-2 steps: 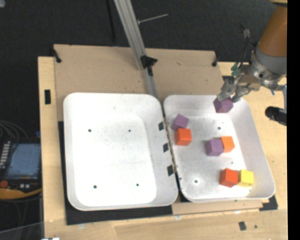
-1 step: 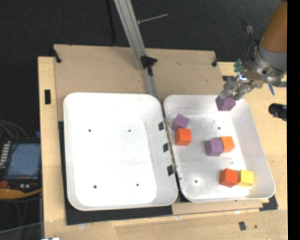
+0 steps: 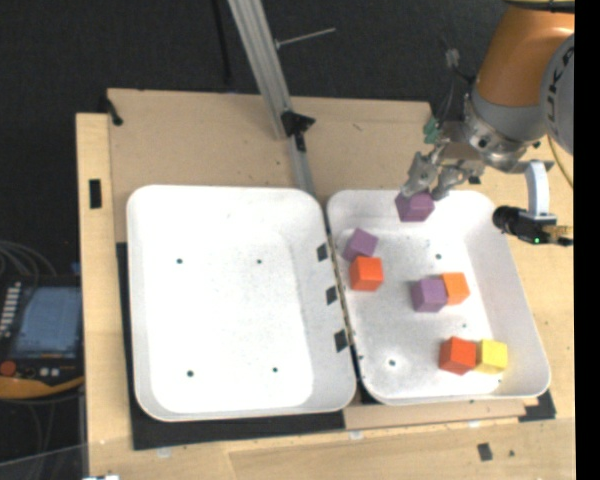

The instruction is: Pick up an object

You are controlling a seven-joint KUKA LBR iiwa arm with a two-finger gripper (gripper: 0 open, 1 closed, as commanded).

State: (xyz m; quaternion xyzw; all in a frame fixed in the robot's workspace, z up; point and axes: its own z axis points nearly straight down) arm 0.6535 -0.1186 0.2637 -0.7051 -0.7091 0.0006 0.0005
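The gripper is hanging over the far edge of the right bin, its fingers closing on a purple cube that is sitting between their tips. The cube is small and matte, tilted slightly, and appears lifted clear of the bin floor. Other blocks are lying in the same bin: a purple one touching an orange one, a purple-orange pair, and an orange block beside a yellow one.
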